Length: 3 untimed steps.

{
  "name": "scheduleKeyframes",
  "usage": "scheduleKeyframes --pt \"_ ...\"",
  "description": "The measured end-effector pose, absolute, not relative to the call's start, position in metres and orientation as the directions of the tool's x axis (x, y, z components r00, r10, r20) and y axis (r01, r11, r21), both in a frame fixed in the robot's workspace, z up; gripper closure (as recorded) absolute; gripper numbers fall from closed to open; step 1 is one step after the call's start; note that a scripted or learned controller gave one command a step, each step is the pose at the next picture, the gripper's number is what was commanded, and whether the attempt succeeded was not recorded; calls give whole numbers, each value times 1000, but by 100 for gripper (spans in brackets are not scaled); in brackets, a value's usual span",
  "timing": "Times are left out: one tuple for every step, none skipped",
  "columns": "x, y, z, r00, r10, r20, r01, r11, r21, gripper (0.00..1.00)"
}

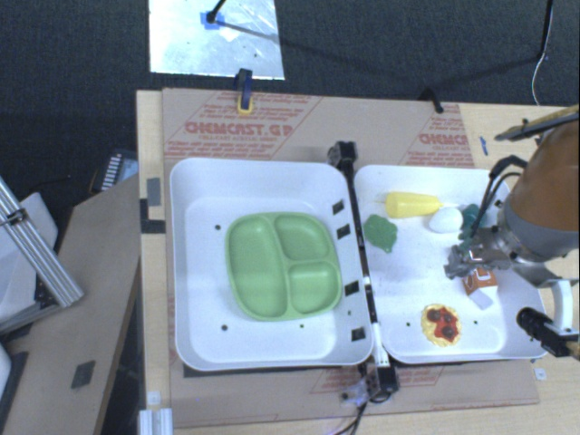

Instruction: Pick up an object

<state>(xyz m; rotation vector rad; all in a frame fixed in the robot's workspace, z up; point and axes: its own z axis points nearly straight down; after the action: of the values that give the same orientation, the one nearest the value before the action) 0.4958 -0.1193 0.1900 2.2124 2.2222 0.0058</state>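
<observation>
The arm reaches in from the right over the right bin (408,347), and its hand (469,263) sits low at that bin's right side, just beside a small brown block (480,281). How far the hand is open cannot be told, and nothing is seen held in it.

The block looks like the nearest candidate: small, stiff and probably light, best taken across its narrow sides. The yellow corn (412,205) is likely hard plastic and smooth, so it may roll; a hold across its middle would suit. The white egg (445,219) seems slippery and round. The green leaf (381,234) and the pizza piece (441,324) lie flat and offer little edge.

Count: two bins on the counter (299,120); one green tray (281,265) in the left bin (195,270); five small things in the right bin, plus a dark teal item (471,216), partly hidden.
</observation>
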Motion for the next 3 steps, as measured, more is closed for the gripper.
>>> scheduleKeyframes --pt "498 -120 239 -5 1000 -2 1000 5 8 100" --pt "507 -65 229 -10 1000 2 1000 10 2 100" --pt "526 -14 218 -10 1000 1 1000 10 2 100"
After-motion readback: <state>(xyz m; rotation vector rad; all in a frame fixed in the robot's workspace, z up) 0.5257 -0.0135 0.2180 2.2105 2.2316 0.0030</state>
